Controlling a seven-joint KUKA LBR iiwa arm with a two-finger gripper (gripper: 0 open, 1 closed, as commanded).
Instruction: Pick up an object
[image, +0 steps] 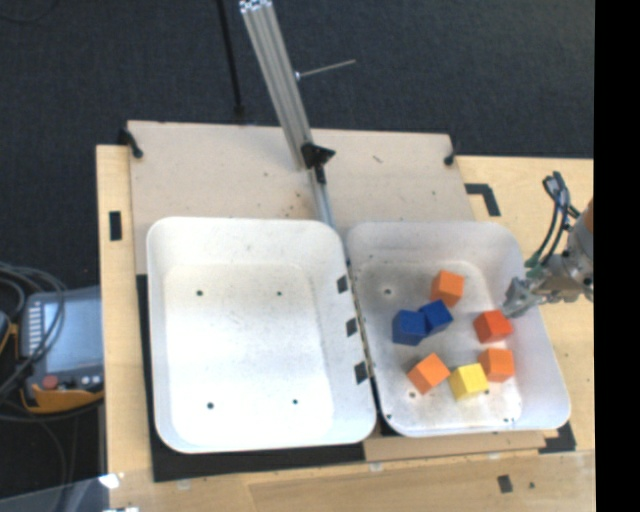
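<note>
The right bin (420, 240) holds several small cubes. An orange cube (449, 287) lies toward the back, with two blue cubes (408, 327) (436, 316) touching each other near the middle. A red cube (492, 325) sits at the right, and a second red-orange cube (498, 362) lies just in front of it. An orange cube (429, 372) and a yellow cube (468, 381) rest near the front. My gripper (517, 298) reaches in over the bin's right rim, its tip just above and right of the red cube. I see nothing held in it.
The left bin (250, 235) stands beside the right one, on a pale board. A slanted metal rail (283, 85) rises from the back, between the bins. Cables (556, 215) hang by the arm at the right. A control box (50, 340) sits off the bench's left side.
</note>
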